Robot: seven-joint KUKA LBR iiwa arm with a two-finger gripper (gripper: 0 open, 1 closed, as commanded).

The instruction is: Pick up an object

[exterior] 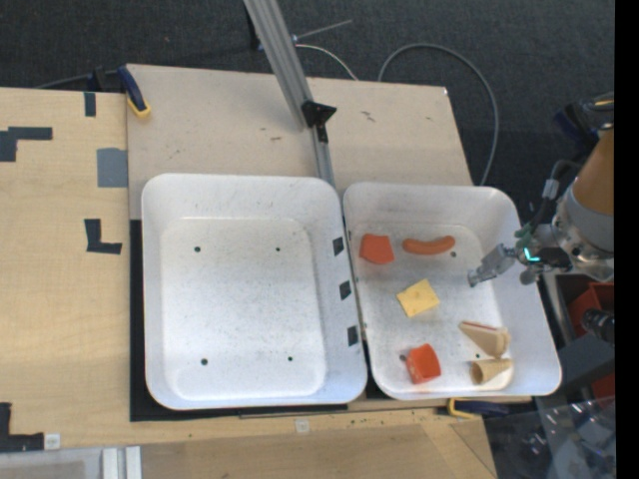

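At the 3 o'clock side of the right bin point(499, 200), the gripper point(488, 268) hangs just above the white floor, close to the rim; no toy shows in it; I cannot tell if the pincer is spread or pressed together, as it is too small and dark to read.

No toy is picked yet, so any one will do; the closest ones are the red sausage point(429, 245) at 10 o'clock from the gripper, the yellow wedge point(418, 297) at 8 o'clock, and the two tan pieces point(485, 338) at 6 o'clock; the orange block point(376, 248) sits farther off at 9 o'clock, and the red block point(423, 364) at 7 o'clock, near the front wall.

Things could go wrong, I think; the sausage is round and may roll or slip out of a pinch; the yellow wedge lies flat and low, so the pincer may scrape the floor and close on air; the tan pieces lie close together by the 5 o'clock corner, so a grab there may bump the wall or push one piece into the other.

The sausage is long, thin and a bit bent; the wedge is pale yellow, like cheese; the blocks look chunky, with plain sides.
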